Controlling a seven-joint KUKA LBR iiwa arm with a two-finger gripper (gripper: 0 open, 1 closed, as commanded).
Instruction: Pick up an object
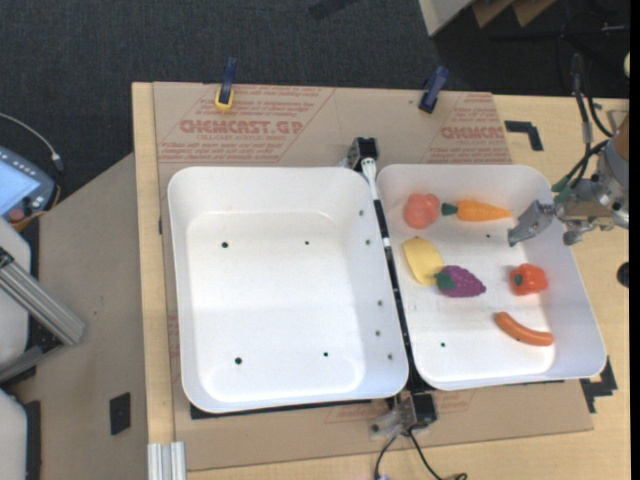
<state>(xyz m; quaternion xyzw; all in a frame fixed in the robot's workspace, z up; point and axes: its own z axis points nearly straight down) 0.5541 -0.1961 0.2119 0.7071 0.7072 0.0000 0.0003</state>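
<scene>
Several toy foods lie in the right bin (575,358). A pinkish-red round fruit (422,209) and an orange carrot (481,210) sit at the back. A yellow piece (423,259) touches a purple bunch of grapes (460,282) in the middle. A red pepper (528,279) and an orange sausage (523,329) lie toward the right. My gripper (551,230) hovers over the bin's back right part, just right of the carrot and above the pepper. It is open with nothing between its fingers.
The left bin (190,268) stands beside the right one, their rims meeting along a black-edged seam. Both rest on a cardboard sheet (300,113) held by a yellow clamp (227,92) and a blue clamp (433,89) at the back.
</scene>
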